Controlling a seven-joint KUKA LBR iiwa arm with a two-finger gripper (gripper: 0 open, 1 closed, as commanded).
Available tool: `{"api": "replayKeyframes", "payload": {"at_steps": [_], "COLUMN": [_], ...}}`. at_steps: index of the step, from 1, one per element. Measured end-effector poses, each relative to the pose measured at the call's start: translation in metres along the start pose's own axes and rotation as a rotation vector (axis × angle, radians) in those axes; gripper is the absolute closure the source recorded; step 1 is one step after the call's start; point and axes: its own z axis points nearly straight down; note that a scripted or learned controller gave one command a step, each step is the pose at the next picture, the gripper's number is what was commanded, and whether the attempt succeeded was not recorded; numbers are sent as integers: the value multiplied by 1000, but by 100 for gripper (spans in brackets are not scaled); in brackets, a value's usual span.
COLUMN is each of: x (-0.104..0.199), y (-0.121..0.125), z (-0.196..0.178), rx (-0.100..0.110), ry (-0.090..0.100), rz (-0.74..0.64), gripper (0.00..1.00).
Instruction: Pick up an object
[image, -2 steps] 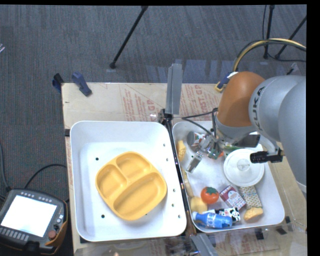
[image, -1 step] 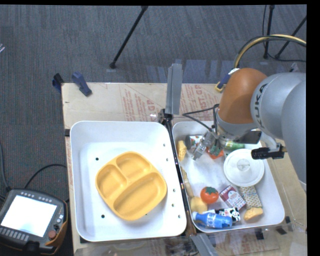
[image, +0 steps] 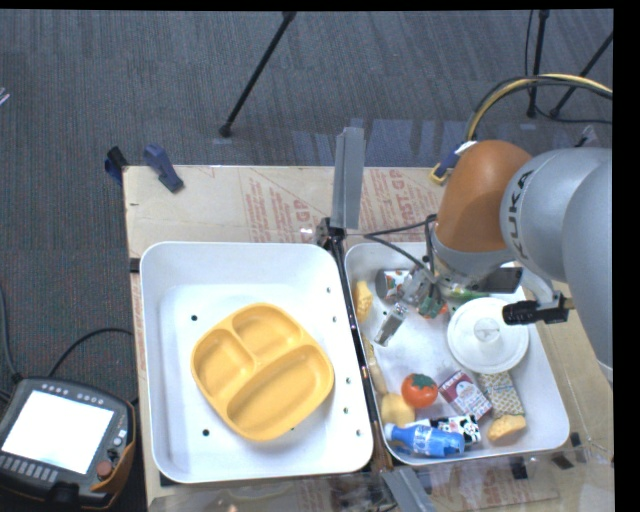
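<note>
The left white bin (image: 160, 300) holds a yellow plastic plate with three compartments (image: 262, 370). In the right white bin (image: 556, 400), the end effector (image: 392, 325) hangs low with fingers apart, clamped on nothing. Near it lie a red plastic tomato (image: 420, 390) and a round white lid (image: 487, 336).

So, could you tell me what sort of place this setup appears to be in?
Most likely a robotics lab bench for grasping trials. A grey arm reaches over two white bins, one holding a yellow divided plate, the other toy food such as a tomato; a teach pendant lies on the carpet.
</note>
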Motion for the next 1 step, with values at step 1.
{"api": "replayKeyframes", "payload": {"at_steps": [1], "x": [4], "y": [-7], "z": [8], "rx": [-10], "ry": [-14], "rz": [154], "gripper": [0]}}
